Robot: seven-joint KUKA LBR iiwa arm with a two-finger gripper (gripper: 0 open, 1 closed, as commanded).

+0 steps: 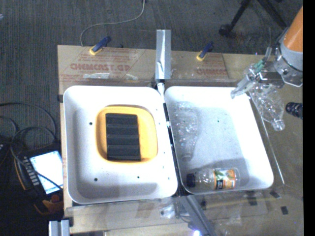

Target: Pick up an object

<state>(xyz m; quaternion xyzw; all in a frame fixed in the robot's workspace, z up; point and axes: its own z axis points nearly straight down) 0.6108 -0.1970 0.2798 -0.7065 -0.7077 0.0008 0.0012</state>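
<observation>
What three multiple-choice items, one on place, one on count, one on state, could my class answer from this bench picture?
1. Where is the yellow tray with the black ridged insert?
A. left bin
B. right bin
C. floor

2. How many blue-handled clamps are on the bench's far edge?
A. one
B. two
C. four

3. How does the labelled bottle rest?
A. upright
B. on its side
C. hanging from the gripper

Key: 1 A, it sits within the left bin. 2 B, one clamp at left, another at right. 3 B, it lies flat along the right bin's near wall.

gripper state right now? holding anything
gripper: shut on a clear plastic bottle, lifted at the right bin's far right edge.
</observation>
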